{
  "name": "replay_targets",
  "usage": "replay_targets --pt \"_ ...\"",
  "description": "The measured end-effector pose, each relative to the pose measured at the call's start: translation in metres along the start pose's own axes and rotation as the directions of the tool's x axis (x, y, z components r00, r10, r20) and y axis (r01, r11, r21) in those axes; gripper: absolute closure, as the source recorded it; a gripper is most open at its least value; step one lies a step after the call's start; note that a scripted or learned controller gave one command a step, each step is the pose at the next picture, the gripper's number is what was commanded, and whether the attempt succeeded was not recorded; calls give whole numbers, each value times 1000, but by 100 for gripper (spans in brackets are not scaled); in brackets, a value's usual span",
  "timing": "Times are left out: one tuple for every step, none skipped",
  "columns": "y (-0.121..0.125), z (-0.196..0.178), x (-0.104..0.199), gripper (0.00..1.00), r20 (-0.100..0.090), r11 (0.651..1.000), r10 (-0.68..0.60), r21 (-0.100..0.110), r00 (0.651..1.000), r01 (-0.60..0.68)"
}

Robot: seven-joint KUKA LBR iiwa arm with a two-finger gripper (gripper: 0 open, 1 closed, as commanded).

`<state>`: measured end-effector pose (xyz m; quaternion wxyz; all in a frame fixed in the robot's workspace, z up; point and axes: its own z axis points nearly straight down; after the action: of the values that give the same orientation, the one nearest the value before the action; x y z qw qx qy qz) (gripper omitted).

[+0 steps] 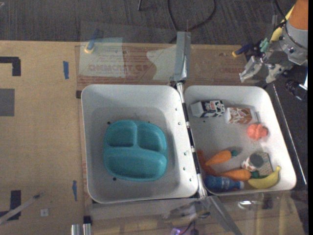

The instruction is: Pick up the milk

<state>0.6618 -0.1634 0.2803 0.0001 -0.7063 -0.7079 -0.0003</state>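
Hovering off the right bin's far corner, end effector spread open, holding nothing. Milk lies on its side at the bin's far left, brown carton just beside it. Risk: fingers clip that carton or grab it instead.

Two bins, one tray, two carrots, two cartons
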Motion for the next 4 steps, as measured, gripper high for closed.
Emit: replay_targets --pt "1 104 -12 0 1 1000 3 3 1000 -3" --pt "-28 162 -25 0 12 997 -70 -31 997 70" --pt "-49 171 -31 0 19 985 -164 -51 986 164" --pt "14 175 -19 0 12 997 -74 -29 997 74"
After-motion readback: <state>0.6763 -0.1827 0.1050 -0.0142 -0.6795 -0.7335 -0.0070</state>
